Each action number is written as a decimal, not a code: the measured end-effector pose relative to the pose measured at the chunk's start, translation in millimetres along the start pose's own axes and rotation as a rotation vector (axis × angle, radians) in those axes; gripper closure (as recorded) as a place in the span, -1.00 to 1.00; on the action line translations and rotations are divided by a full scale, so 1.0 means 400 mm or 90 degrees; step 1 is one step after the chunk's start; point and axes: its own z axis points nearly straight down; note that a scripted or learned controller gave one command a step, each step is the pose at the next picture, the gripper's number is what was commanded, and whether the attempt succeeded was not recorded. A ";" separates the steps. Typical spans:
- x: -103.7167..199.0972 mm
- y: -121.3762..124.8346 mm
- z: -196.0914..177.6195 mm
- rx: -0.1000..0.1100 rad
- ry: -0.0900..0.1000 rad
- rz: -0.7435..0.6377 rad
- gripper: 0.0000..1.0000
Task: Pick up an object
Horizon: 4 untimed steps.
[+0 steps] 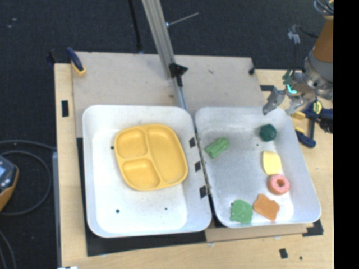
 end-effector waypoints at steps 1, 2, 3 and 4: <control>0.000 0.002 -0.005 -0.003 -0.001 0.000 -1.00; -0.010 0.009 0.100 0.000 -0.001 0.000 -1.00; 0.006 0.005 0.213 -0.001 0.000 -0.001 -1.00; -0.001 0.014 0.257 -0.010 -0.004 -0.002 -1.00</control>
